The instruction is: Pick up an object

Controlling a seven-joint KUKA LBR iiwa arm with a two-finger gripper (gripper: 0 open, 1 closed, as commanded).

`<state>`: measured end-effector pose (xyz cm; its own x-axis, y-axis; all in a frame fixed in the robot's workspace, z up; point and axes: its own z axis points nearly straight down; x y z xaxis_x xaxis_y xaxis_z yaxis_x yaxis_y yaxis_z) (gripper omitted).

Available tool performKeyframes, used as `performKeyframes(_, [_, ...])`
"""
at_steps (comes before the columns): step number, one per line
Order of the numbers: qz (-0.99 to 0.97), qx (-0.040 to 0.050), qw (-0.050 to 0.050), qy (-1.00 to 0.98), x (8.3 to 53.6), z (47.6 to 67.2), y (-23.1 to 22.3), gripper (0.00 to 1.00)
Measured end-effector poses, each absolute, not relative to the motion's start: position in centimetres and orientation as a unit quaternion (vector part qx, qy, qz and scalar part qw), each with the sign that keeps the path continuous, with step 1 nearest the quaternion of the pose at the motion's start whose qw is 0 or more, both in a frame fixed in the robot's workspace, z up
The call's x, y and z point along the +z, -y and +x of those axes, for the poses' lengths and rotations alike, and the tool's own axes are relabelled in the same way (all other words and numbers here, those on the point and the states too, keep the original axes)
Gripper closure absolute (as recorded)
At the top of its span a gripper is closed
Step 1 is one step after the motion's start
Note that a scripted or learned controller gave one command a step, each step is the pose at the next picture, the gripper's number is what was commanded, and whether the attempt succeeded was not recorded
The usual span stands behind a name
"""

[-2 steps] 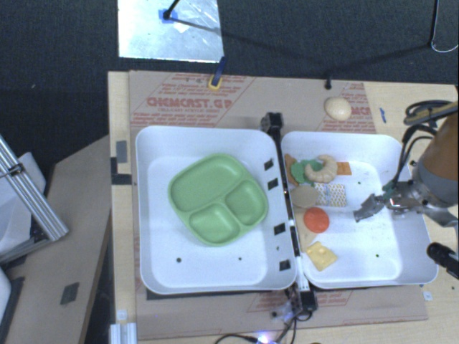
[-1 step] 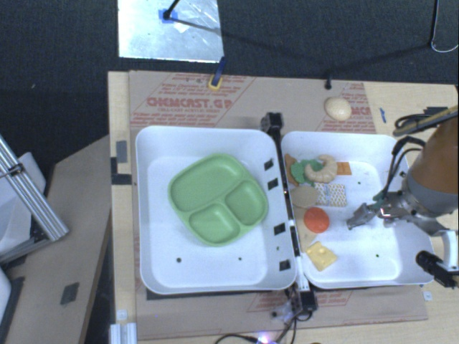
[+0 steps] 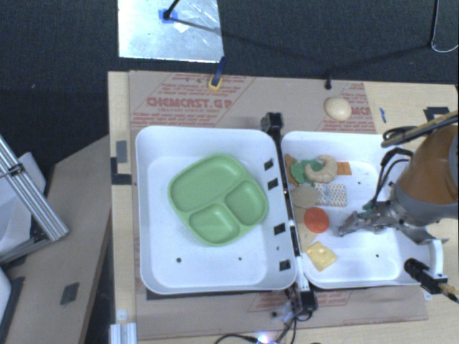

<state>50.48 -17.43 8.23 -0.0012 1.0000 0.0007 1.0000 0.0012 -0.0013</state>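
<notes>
L bin [image 3: 154,264]: green divided plate [image 3: 219,199], long axis diagonal. R bin [image 3: 358,267]: food pieces, incl. red tomato [image 3: 316,219], cheese wedge [image 3: 320,255]. Gripper [image 3: 346,228] seen beside tomato; finger state can't be told.

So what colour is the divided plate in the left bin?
Light green; the divided plate shows plainly in the camera view.

Red printed lettering on the brown protective paper sheet [image 3: 188,100] lying on the table behind the two white bins reads "CHEMCAST GP", with a smaller red line beneath it too small to make out. Similar red print near the sheet's right end is not legible.
</notes>
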Motion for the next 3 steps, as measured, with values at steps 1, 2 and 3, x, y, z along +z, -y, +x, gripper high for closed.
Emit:
performKeyframes(1, [-0.707,-0.0009,-0.002,0.707,9.5,50.6,17.5,1.0])
performKeyframes(2, [-0.706,-0.0012,-0.003,0.708,15.8,50.5,17.9,1.0])
performKeyframes(3, [-0.706,-0.0016,-0.004,0.709,21.9,51.2,18.5,1.0])
